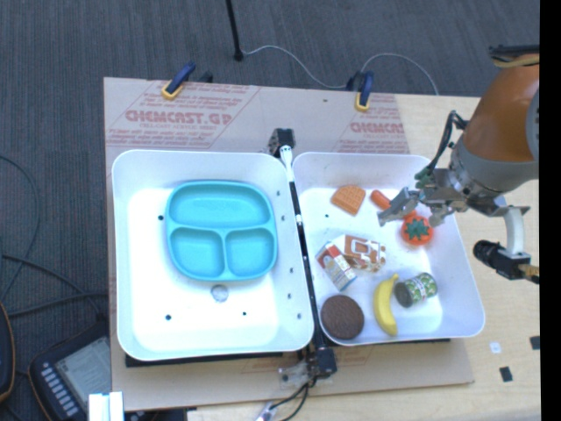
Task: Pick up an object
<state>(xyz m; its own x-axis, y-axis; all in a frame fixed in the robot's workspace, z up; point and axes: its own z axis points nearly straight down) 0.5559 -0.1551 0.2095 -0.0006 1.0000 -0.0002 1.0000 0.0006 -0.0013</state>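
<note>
**Gripper poised over the right bin, fingers spread**

Two shallow white bins are seen side by side on a bench. The left bin [140, 261] carries a blue divided plate [222, 231] with three compartments, set toward its upper middle. The right bin [456, 305] holds the loose objects.

The arm [504, 130] is seen entering from the right of the frame, its orange band at the upper right. The gripper [419, 204] is placed over the upper right part of the right bin. Its fingers are seen spread apart, one reaching left toward the small red-orange piece, the other pointing down beside the red tomato-like toy; nothing is seen held between them.

The red tomato-like toy [417, 229], with a green top, lies just below the gripper tips, near the bin's right wall. A small red-orange piece [380, 199] lies just left of the gripper. An orange wedge [348, 200] is found further left, in the bin's upper part. In the middle of the bin a small printed carton [363, 252] and a small can [336, 265] lie touching. Along the lower edge, a brown round disc [342, 317], a yellow banana [385, 305] and a green-labelled jar [415, 289] are lined up from left to right.
</note>
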